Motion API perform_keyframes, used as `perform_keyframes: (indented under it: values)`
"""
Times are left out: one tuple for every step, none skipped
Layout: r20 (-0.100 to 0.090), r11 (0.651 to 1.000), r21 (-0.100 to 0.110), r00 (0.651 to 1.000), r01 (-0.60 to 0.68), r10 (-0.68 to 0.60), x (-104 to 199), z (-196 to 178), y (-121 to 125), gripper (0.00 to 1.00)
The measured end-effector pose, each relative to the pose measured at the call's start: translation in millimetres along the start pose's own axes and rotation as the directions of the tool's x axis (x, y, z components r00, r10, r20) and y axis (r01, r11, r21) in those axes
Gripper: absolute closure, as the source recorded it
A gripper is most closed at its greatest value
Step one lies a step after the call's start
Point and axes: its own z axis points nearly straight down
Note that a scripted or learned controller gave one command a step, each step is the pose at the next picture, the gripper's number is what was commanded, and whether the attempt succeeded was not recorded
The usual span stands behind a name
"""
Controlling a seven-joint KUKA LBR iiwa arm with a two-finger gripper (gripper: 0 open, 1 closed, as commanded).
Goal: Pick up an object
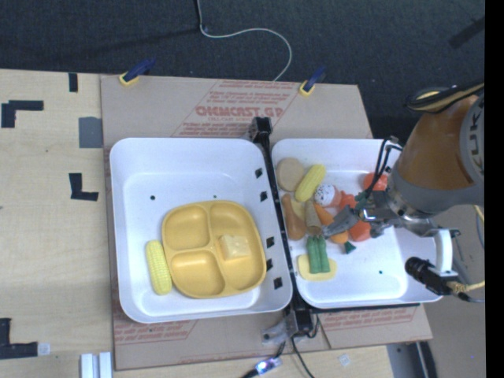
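Camera view shows the grey two-finger gripper low in the right shallow white bin, among toy foods, beside the orange plastic carrot at its three o'clock. I cannot tell its grip. Step: reaching; next, close and lift.

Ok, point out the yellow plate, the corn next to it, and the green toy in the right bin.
yellow plate [189, 228]: camera view, bare upper-left compartment.
corn [159, 266]: camera view, middle of the cob.
green toy [316, 254]: camera view, middle of its body.
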Motion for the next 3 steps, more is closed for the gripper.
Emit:
perform_keyframes:
  values:
    - [0.0,1.0,0.001,1.0,0.0,0.0,-5,59,5,0.0]
    - [0.001,1.0,-0.005,1.0,0.001,-0.001,-4,99,5,0.0]
    - [0.002,1.0,-0.006,1.0,0.001,-0.001,-5,87,6,1.0]
